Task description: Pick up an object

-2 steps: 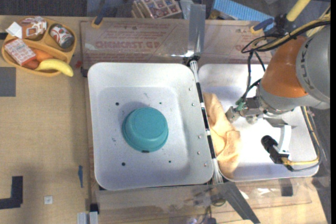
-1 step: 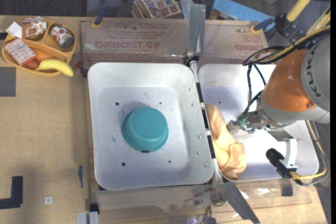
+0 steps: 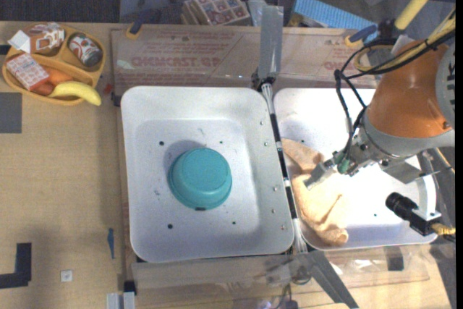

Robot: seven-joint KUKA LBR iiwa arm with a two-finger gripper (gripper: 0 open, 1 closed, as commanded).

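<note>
A teal bowl (image 3: 200, 178) lies upside down in the middle of the left white bin (image 3: 145, 119). A floppy tan object (image 3: 316, 206) rests along the left side of the right white bin (image 3: 318, 108), stretching from near the divider down to the front corner. My gripper (image 3: 318, 176) reaches in from the right under the orange-banded arm (image 3: 409, 101). Its tip is low over the upper part of the tan object, and I cannot make out whether it touches it.
A yellow tray (image 3: 51, 65) with a banana and toy food sits on the bench at the far left. Cardboard walls stand behind the bins. A black part (image 3: 405, 210) on the arm's side hangs over the right bin's front right.
</note>
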